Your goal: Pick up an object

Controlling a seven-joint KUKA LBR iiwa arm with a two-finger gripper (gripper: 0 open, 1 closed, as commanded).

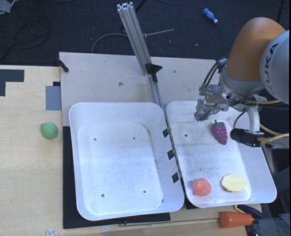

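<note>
Gripper [203, 113] hovers just beside purple fruit [219, 132] (right bin [263, 181]).

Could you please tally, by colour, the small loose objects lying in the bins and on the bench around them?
Purple: 1, the berry-like piece in the right bin
Orange-red: 1, the round piece in the right bin
Yellow: 1, the flat piece in the right bin
Green: 1, the ball on the bench
Total: 4

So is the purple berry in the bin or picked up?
In the bin: purple berry lies on the right bin floor, beside the gripper, not between its fingers.
</note>
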